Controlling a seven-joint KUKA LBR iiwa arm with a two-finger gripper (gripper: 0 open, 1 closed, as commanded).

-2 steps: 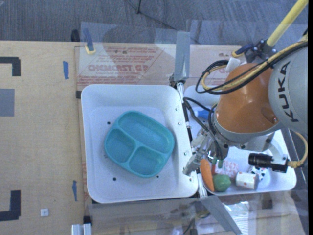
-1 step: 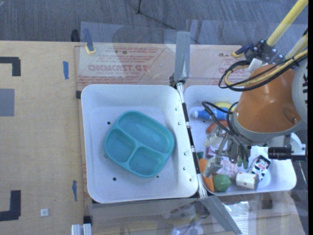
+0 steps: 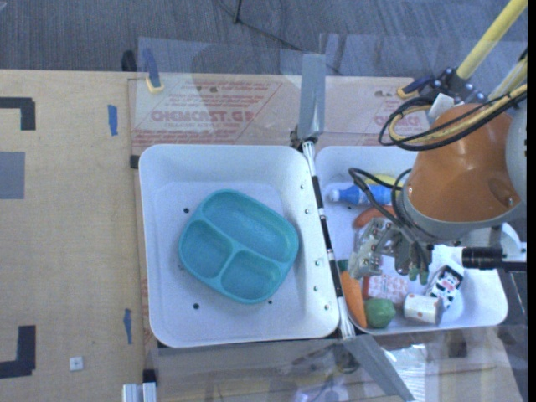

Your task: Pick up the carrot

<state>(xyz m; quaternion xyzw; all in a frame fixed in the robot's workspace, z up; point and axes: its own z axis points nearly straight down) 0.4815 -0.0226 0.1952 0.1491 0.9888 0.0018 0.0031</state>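
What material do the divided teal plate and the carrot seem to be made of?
Teal plate: likely moulded plastic; even colour, rounded edges, a soft sheen.
Carrot: probably a plastic toy; smooth, uniform orange, though it is too small to be sure.

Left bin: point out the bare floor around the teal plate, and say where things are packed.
In the left bin, bare white floor lies behind the teal divided plate, along its far wall, and down its left side. The right bin is crowded: carrot, green ball, blue bottle and gripper.
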